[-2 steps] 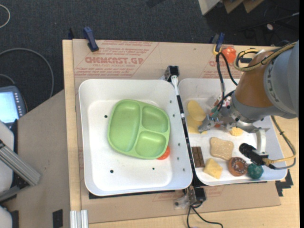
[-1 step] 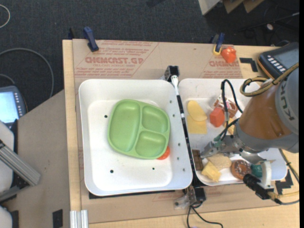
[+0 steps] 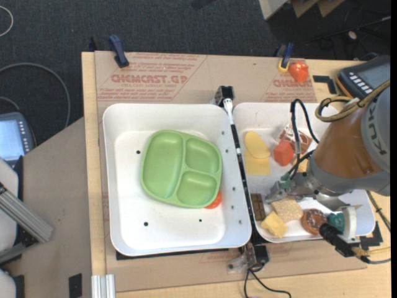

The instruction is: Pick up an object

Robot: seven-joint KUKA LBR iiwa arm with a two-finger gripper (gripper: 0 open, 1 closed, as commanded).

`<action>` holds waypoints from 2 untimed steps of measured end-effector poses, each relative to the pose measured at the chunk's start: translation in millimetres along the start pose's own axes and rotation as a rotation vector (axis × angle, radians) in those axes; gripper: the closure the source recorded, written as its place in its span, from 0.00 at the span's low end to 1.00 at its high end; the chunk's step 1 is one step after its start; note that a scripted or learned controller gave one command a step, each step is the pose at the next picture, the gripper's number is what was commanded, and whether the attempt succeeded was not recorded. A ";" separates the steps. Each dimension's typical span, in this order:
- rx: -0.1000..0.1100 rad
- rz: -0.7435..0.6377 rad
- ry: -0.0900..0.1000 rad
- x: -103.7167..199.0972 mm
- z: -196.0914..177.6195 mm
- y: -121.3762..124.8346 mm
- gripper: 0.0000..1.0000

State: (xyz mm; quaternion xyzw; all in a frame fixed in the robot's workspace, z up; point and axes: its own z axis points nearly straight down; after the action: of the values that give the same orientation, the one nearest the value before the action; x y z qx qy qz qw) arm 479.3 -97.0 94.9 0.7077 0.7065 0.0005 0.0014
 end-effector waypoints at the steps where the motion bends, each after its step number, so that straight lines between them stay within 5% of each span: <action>1: -0.007 -0.012 0.005 84.6 -94.5 3.9 1.00; 2: -0.002 0.000 -0.002 50.3 -99.5 44.4 1.00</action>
State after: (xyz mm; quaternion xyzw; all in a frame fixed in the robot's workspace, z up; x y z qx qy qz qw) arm 523.5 -46.7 194.5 0.7075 0.7067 0.0008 0.0028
